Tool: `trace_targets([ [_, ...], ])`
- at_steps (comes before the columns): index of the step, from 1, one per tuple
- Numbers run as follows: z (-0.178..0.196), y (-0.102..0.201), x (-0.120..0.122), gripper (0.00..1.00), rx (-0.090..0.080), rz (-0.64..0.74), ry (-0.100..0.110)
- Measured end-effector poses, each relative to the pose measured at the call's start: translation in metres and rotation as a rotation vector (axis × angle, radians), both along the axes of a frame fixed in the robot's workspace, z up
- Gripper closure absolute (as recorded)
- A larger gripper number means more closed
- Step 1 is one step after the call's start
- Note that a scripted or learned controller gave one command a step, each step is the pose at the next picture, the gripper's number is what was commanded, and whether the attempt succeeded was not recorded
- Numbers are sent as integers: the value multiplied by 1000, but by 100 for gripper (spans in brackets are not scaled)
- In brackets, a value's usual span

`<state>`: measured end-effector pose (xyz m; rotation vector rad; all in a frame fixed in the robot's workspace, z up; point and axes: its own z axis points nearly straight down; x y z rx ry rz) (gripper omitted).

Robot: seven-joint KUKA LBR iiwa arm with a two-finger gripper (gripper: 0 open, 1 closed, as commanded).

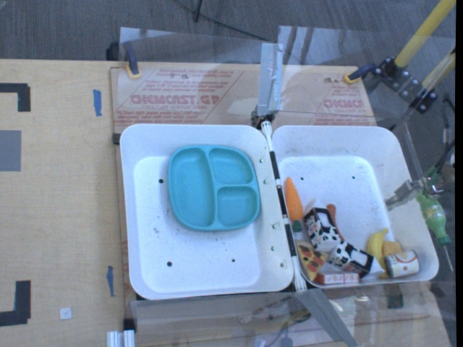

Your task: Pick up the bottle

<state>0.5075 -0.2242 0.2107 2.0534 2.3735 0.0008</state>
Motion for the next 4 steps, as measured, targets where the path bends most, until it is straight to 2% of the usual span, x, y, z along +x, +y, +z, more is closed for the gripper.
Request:
trace_targets([
  [1, -113, 10, -25, 0, 15, 16, 4],
  [2, -47, 9, -18, 0, 0, -176, 1],
  [3, -26, 2, -27, 0, -1, -35, -1],
  [4, -49, 1, -28, 0, 3, -71, 4],
])
